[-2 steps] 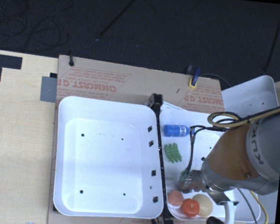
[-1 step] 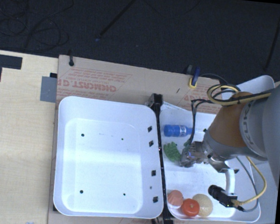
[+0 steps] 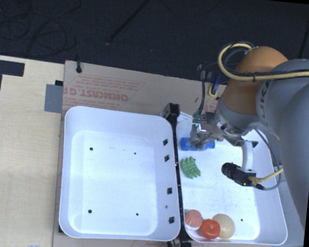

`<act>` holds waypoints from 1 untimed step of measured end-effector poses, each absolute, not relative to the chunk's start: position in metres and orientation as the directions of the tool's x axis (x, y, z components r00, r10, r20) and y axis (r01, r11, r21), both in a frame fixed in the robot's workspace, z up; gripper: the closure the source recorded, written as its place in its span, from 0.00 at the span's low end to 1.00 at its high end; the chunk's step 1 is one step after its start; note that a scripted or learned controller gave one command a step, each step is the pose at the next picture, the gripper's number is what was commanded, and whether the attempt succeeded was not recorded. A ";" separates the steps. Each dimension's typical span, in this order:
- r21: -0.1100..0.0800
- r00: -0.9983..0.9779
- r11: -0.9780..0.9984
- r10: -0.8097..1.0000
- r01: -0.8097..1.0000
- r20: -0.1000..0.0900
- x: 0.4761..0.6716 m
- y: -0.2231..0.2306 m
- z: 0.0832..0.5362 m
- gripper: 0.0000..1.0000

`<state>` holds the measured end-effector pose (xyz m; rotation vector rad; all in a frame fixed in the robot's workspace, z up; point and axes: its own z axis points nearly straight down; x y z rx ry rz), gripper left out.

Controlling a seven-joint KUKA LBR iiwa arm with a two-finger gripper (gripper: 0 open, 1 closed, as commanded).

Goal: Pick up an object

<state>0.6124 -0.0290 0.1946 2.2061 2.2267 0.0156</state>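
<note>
Dark floor with loose cables at the back, and in front of it a pale wooden bench (image 3: 13, 148) topped with a sheet of printed brown cardboard (image 3: 119, 88). On that sit two shallow white plastic bins, side by side. The left bin (image 3: 77, 122) has bare white walls and floor, just small dark dots. The action is in the right bin (image 3: 275, 228). The grey arm with its orange band (image 3: 253, 81) reaches in from the right, and the gripper (image 3: 200, 137) is down at the bin's far left corner, right on top of a small blue plastic object (image 3: 188, 144). Whether the fingers grasp it or merely touch it, I cannot tell. Just below lies a green ridged leafy toy (image 3: 190, 167), close by but apart. A black cable fitting (image 3: 236, 172) hangs off the arm to the right. In the near corner a pink round piece (image 3: 192, 217), a red tomato-like ball (image 3: 210, 228) and a cream round ball (image 3: 224, 224) are huddled together, touching, well clear of the gripper.
</note>
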 end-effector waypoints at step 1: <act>-0.004 -0.006 0.006 1.000 1.000 0.001 0.576 0.032 0.210 1.00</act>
